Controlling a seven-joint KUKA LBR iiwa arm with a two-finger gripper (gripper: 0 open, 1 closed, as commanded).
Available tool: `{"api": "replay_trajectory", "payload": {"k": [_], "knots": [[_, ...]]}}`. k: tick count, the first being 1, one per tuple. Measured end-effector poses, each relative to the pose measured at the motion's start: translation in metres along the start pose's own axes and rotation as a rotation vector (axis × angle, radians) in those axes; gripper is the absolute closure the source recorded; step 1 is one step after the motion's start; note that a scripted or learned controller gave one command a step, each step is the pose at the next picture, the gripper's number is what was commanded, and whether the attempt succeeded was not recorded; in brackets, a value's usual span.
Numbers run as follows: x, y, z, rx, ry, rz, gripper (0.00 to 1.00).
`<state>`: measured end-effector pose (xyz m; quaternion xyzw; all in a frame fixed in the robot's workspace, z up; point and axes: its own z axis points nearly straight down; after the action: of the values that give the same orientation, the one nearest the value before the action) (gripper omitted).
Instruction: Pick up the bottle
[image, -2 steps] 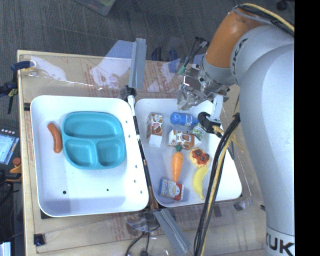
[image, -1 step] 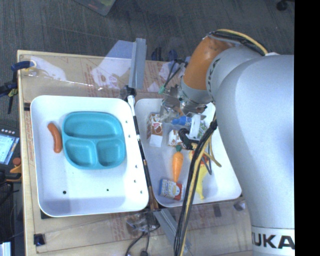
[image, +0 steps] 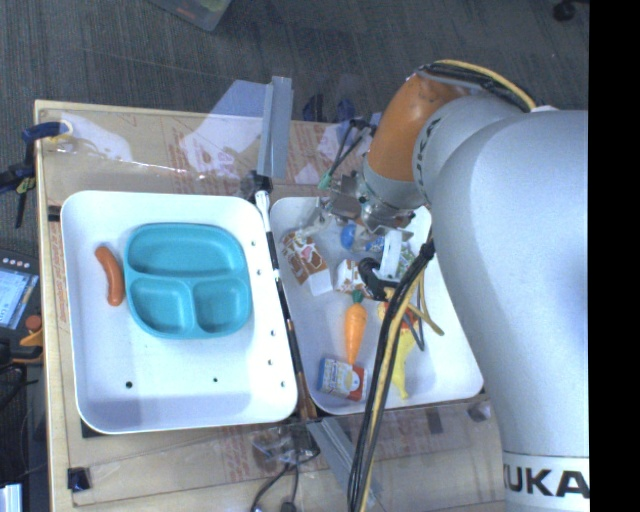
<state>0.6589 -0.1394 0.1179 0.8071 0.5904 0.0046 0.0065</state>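
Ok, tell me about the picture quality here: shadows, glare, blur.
Camera view: lighting is even and soft; a faint shadow falls across the left bin's near floor; the clutter under the gripper looks smeared and hard to read; the blue tray and carrot stay sharp.

— Is there any writing that can be read here?

— Yes, one piece. At the lower right of the frame, the grey base of the robot arm (image: 545, 400) carries dark capital letters reading "UKA", cut off at the left by the curve of the arm.

— Anything on the packets in the right bin?

— They carry printing, but it is too small and blurred to read.
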Motion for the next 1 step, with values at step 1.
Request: {"api": "replay_trajectory", "payload": {"k": [1], "knots": [[-0.0222, 0.0133, 0.0068, -0.013, 0.010, -0.025, 0.00]]}}
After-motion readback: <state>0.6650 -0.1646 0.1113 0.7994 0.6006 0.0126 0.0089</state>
